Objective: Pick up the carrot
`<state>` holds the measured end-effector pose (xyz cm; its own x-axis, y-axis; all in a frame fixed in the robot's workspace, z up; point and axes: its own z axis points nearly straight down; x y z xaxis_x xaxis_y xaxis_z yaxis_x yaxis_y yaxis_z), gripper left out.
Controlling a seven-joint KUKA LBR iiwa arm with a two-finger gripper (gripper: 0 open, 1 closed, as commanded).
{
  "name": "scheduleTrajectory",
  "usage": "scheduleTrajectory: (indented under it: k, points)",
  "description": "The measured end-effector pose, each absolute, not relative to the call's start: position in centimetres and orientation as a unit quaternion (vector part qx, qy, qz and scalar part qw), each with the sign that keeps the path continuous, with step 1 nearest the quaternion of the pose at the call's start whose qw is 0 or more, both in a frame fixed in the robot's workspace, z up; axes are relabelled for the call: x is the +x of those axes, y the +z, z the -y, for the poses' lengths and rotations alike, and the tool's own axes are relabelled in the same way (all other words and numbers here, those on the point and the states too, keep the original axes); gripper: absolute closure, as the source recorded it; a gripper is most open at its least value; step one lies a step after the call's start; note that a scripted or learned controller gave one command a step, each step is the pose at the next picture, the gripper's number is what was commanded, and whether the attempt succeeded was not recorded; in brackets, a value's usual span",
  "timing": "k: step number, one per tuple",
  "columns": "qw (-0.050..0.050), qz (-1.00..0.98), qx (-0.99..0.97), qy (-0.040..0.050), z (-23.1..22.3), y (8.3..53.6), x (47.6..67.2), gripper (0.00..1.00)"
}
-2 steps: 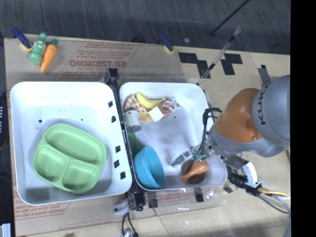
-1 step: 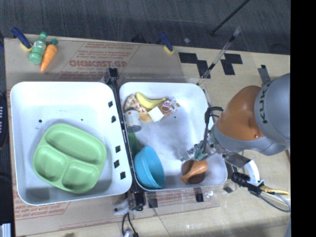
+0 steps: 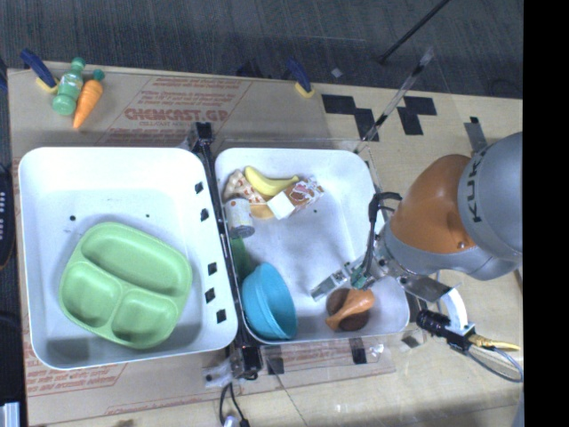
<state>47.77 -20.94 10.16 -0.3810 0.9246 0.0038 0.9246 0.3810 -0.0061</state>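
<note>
Camera view, contents listed against the right bin (image 3: 380, 205). Item: carrot (image 3: 86, 101), orange with a green top, lying on the bench outside the right bin, well off beyond its far left corner, just beside a green toy bottle (image 3: 67, 89). Item: my gripper (image 3: 354, 281), low inside the right bin near its near right corner; I cannot tell whether it is clenched or released. Item: an orange-brown rounded lump (image 3: 349, 308), directly beneath my gripper in that same corner; whether I touch it, I cannot tell. Item: blue bowl (image 3: 268, 302), tipped against the right bin's near left wall. Item: banana (image 3: 268, 183), among small packets at the right bin's far side. Item: green divided plate (image 3: 125, 283), in the left bin (image 3: 53, 172) that adjoins the right bin's left wall.
</note>
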Motion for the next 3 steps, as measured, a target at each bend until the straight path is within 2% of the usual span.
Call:
scheduleTrajectory:
  k: [1,2,3]
  points:
    - [0.003,0.956,-0.293,0.0006,18.4,9.2,47.7,0.0]
    - [0.004,0.957,-0.29,0.0006,18.3,10.3,47.8,1.0]
    - [0.004,0.902,-0.431,0.0004,15.5,9.2,47.7,1.0]
